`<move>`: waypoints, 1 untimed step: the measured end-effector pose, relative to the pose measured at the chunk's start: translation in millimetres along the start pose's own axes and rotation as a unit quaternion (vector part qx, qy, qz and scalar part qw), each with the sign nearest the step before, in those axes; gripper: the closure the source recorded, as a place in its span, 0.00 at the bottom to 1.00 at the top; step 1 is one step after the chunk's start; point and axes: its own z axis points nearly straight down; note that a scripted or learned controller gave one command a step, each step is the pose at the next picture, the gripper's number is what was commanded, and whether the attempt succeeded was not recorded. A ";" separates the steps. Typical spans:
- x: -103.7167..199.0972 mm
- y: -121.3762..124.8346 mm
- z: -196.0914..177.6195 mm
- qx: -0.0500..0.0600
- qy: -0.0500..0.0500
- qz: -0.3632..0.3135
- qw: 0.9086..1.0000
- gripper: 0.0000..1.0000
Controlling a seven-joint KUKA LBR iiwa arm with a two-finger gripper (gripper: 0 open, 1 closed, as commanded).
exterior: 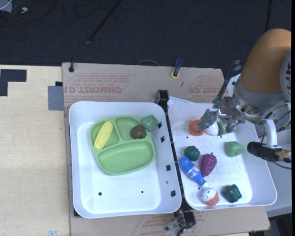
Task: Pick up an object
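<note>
You are looking at the gripper (210,125) hanging over the right bin (265,191), where an orange toy (194,128) is lying just to its left, seemingly touching it, and you cannot tell its grip state or load

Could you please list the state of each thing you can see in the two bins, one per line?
gripper: low in the right bin, at the orange and white items
orange item: lying by the gripper
green plate: flat in the left bin
corn: lying in a plate compartment
brown item: resting in a plate compartment
blue bottle: lying on its side
purple grapes: lying loose
green apple: loose, apart
</note>
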 end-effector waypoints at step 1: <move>-0.3 2.2 -6.6 -0.006 -0.001 -0.001 1.000 0.00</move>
